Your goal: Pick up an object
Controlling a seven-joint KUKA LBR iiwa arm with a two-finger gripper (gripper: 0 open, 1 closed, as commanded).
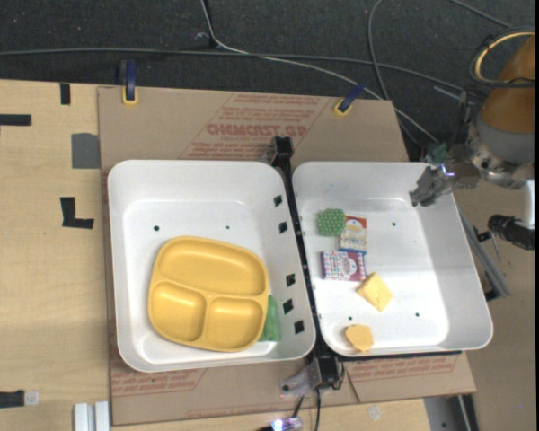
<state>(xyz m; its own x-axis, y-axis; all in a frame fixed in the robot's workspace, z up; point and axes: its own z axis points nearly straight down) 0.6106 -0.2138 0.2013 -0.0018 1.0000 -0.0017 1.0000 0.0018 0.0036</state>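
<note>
The right bin [449, 285] holds a green round scrubby piece [331, 221], a small pink-and-white packet [353, 233], a purple packet [343, 265], a yellow wedge [375, 291] and an orange lump [360, 337] near the front rim. My gripper [428, 187] hangs over the bin's far right corner, well apart from all of these, with nothing seen in it. In the left bin [130, 205] lies a yellow divided plate [207, 293] with a green object [271, 320] wedged against its right edge.
The bins meet along a black-clipped seam [292, 241]. They rest on a cardboard sheet [251, 128] clamped at the back. Cables [404, 25] run across the dark backdrop and down to the arm [508, 106] at the right.
</note>
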